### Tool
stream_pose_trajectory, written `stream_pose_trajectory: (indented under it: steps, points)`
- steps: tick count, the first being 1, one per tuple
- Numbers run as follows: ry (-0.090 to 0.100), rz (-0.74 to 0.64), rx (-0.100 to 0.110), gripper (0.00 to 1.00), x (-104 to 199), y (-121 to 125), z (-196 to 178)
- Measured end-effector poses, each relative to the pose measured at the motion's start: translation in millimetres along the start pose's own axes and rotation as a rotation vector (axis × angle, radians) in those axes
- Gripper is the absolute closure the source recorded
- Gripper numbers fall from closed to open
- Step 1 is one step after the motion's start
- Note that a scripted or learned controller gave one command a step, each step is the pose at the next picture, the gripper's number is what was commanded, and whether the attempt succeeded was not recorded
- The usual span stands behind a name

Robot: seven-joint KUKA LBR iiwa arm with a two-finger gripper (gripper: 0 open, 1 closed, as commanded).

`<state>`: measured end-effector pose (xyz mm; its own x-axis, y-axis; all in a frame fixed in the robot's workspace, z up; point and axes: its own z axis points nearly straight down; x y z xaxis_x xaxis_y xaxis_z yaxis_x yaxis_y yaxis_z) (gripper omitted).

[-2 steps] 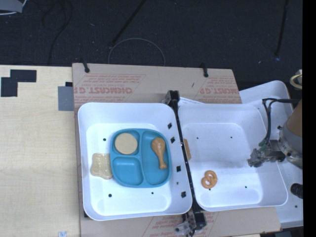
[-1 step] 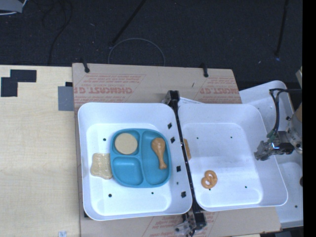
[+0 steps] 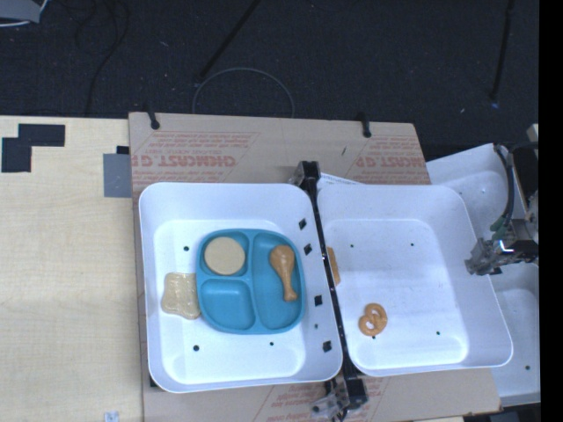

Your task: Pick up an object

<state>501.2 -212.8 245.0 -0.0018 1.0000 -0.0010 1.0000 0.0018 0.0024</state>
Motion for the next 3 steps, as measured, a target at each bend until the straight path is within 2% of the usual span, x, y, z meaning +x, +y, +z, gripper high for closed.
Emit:
stream_pose_trajectory:
  steps: [2,3]
  points:
    - [0.003,-0.002,0.007,1.0,92.1,25.4,19.9]
    - [0.002,-0.003,0.005,1.0,150.7,40.5,14.7]
